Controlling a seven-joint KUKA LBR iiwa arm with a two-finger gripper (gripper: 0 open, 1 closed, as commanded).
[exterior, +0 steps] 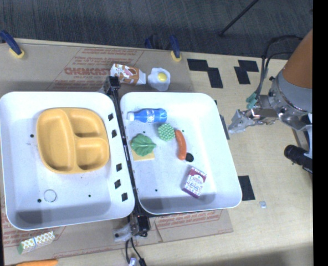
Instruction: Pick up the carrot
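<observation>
The carrot (180, 144) is a small orange stick lying upright in the picture, in the middle of the right bin (219, 148), with a dark round end near its lower tip. My gripper (237, 122) hangs outside that bin, just past its right rim and roughly a hand's width to the right of the carrot. Nothing lies between the fingers.
Around the carrot lie a blue bottle (147, 115), a green knobbly ball (165, 131), a leaf on a yellow slice (143, 146) and a purple packet (194, 182). The left bin (14, 165) holds a yellow divided tray (73, 138). Behind the bins sit a small carton (125, 73) and an egg toy (160, 78).
</observation>
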